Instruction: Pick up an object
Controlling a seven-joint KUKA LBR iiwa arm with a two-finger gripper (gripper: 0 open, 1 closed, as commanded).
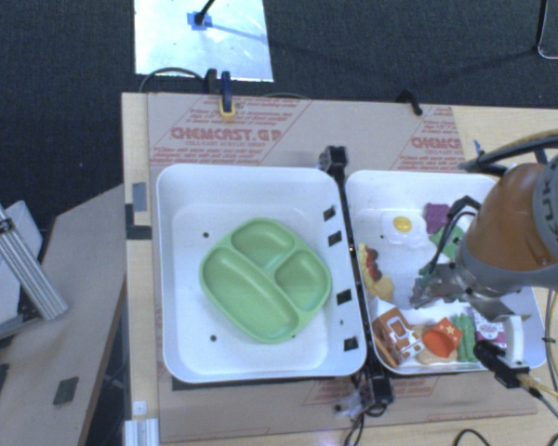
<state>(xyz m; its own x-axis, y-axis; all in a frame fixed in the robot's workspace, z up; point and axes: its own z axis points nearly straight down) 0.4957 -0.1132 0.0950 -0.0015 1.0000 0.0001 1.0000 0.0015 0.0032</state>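
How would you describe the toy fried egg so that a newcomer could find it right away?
Start at the right-hand shallow white bin, where the arm reaches in. Near its far left part, above the grey gripper, lies the flat white toy fried egg with a round yellow yolk. It is the only white-and-yellow piece; the purple toy beside it is darker.

A pile of small toy foods lies in the right bin (pixel 372 189): a fried egg (pixel 402 226), a purple piece (pixel 436 216), an orange piece (pixel 440 338).
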